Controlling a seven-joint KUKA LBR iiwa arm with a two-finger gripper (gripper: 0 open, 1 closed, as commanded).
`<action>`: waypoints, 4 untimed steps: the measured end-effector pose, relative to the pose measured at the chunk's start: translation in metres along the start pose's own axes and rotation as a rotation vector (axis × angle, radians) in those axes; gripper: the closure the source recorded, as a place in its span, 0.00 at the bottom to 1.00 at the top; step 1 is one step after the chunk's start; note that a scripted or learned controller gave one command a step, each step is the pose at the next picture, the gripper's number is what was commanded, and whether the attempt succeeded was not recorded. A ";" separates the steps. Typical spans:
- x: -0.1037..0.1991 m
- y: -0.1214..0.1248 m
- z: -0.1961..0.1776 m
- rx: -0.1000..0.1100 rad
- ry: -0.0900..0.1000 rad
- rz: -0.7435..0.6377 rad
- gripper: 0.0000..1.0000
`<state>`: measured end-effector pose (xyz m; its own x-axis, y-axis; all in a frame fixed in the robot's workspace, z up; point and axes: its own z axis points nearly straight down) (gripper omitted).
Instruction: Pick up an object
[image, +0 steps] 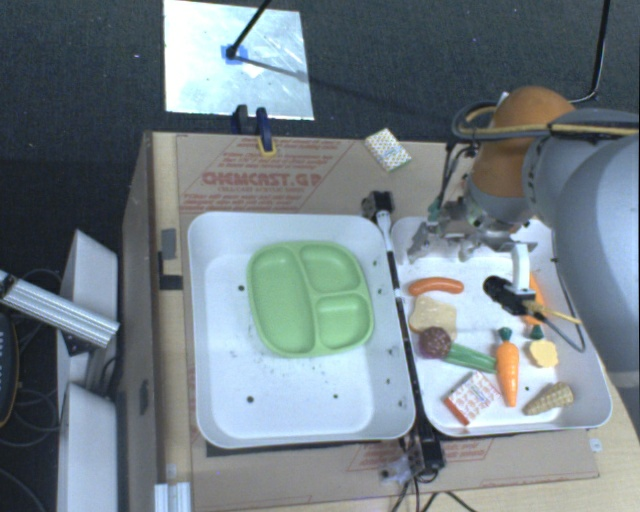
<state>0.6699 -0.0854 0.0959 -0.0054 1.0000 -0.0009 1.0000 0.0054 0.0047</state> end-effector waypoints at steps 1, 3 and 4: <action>0.001 -0.001 0.011 0.003 0.000 0.001 0.00; 0.000 0.000 0.000 0.000 0.000 0.000 0.00; 0.001 -0.001 0.011 0.003 0.000 0.002 0.00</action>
